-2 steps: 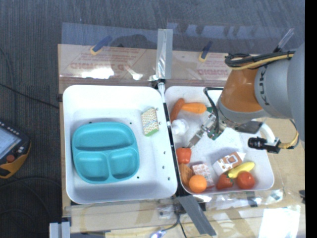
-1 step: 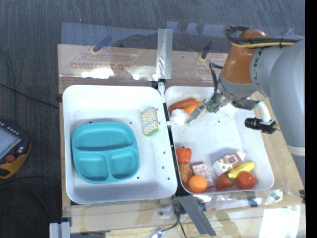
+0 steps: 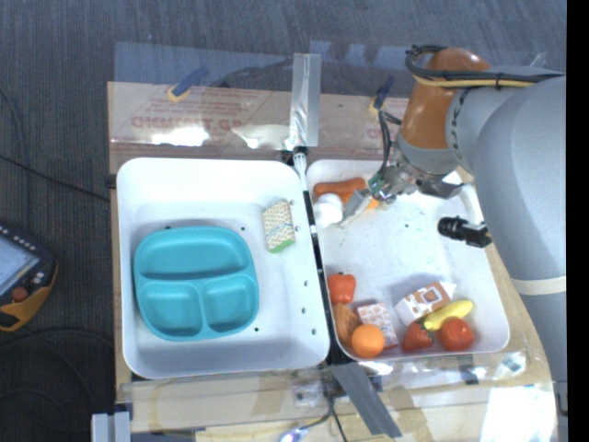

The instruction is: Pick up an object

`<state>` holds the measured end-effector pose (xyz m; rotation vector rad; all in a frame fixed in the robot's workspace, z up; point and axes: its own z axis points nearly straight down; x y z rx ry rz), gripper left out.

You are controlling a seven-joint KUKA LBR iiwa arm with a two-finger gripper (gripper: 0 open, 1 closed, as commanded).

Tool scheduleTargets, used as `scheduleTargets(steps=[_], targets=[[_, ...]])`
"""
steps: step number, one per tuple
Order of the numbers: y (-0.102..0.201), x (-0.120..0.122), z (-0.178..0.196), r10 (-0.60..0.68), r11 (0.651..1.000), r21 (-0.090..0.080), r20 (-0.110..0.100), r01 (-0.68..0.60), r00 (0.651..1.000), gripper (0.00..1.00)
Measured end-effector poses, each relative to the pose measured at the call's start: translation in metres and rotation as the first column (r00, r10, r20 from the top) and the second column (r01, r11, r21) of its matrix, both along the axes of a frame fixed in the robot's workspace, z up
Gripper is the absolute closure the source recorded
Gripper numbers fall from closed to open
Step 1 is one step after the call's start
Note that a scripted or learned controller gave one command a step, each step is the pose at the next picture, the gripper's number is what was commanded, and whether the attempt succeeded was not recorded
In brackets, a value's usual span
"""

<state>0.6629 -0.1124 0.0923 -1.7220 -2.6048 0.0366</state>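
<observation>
We log an orange carrot [image 3: 338, 190] beside a white egg [image 3: 327, 212] in the right bin [image 3: 479, 274]; end effector [image 3: 379, 191] state: cannot tell. Left bin [image 3: 156, 178] holds a teal tray [image 3: 194, 280].

Two white bins [image 3: 138, 247]; one teal tray [image 3: 195, 281]; one sponge [image 3: 278, 226]; one banana [image 3: 448, 314] (yellow).

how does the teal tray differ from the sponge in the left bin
The tray is plain teal, far bigger, and split into three compartments; the sponge is a small speckled block with a green edge. The tray fills the bin's lower left; the sponge lies by the right wall. Both rest flat in the left bin.
</observation>
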Motion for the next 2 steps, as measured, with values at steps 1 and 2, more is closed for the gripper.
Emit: scheduleTargets(steps=[1, 2], targets=[[-0.007, 0.003, 0.012, 0.0, 1.0, -0.017, 0.019, 0.0, 1.0, 1.0], [0.07, 0.006, 0.138, -0.191, 0.982, 0.006, 0.029, 0.191, 0.981, 1.0]])
